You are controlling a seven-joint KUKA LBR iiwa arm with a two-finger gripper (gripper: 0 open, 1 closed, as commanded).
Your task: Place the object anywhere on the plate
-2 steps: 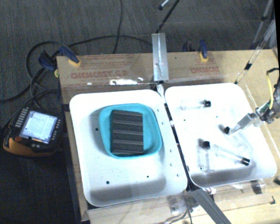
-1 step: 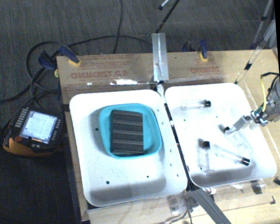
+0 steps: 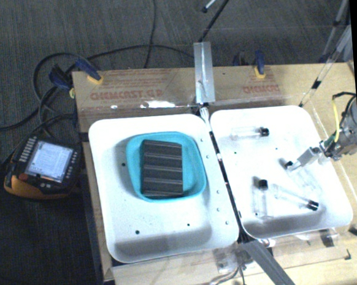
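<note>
Across the bench (image 3: 131, 93) sit the two white bins, and I take them from the big things down. The left bin (image 3: 107, 175) holds the blue plate (image 3: 195, 168), set a little toward its far side. A dark ribbed block (image 3: 162, 168) lies flat on the plate, well inside the rim and slightly off square to it. If that block is the object, I judge the placing already done.

The right bin (image 3: 331, 207) is where the arm is working. The gripper (image 3: 294, 162) reaches in from the right edge and hangs low over the bin floor, near its middle right. It looks pale and blurred against the white plastic, so I cannot tell whether it is spread or closed, or whether it has anything.

Three clear vials with black caps lie loose around it: one (image 3: 248, 132) near the far wall, one (image 3: 260, 200) toward the divider, and one (image 3: 293, 196) aslant just in front of the gripper.

My worries from here:
- A vial is round and slick, so it may roll or squirt out of a pinch.
- The near vial is close enough to be knocked by a descent.
- Anything carried across could clip the divider or land on the block and roll off.
</note>
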